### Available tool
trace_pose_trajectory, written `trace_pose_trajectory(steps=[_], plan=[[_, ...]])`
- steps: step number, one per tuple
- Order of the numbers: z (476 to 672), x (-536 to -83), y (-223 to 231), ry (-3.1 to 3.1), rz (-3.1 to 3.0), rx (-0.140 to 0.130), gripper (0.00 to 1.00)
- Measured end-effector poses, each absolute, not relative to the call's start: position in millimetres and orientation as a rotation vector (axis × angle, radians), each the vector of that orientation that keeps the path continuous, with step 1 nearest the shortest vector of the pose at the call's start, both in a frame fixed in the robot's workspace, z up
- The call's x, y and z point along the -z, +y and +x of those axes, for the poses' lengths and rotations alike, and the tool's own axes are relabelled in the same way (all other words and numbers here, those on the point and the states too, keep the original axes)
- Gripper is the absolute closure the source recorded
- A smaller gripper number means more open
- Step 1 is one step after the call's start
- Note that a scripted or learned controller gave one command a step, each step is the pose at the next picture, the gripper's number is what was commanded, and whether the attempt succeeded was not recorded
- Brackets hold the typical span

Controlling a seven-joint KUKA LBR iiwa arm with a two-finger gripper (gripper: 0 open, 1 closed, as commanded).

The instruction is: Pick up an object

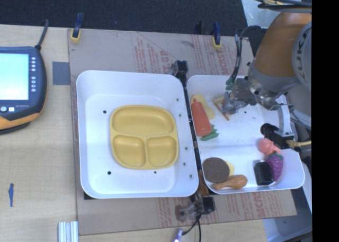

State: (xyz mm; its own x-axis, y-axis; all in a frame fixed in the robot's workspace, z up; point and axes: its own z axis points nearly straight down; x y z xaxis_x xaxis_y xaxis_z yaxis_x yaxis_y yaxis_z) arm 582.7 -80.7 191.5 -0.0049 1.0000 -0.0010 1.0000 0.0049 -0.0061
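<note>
My gripper (232, 103) is low in the back of the right bin (241, 135), under the grey and orange arm. It sits right at a tan toast-like slice (220, 103), touching or just above its right end. An orange carrot with a green top (201, 119) lies along the bin's left wall, partly on a pale yellow piece (198, 99). A brown round disc (216, 169) and a tan curved piece (232, 183) lie at the front. Purple grapes (276, 166), a black block (262, 173) and a pink piece (266, 144) are at the right.
The left bin (90, 130) holds a yellow three-compartment plate (144, 136). A handheld control pendant (18, 87) rests on the bench at far left. Clamps hold the cardboard at the back edge. A black part (268, 129) and cables hang by the right bin's right wall.
</note>
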Motion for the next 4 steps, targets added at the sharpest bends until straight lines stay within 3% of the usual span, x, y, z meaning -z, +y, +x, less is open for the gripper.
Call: trace_pose_trajectory(steps=[1, 2, 3, 4], plan=[[588.7, -131, -106, -2.224, -2.213, -0.009, 1.00], [546.6, -91, -152, -2.224, -2.214, -0.008, 1.00], [553.1, -193, -70, -2.227, -2.213, -0.001, 1.00], [609.3, -176, -106, -2.222, -2.217, -0.003, 1.00]])
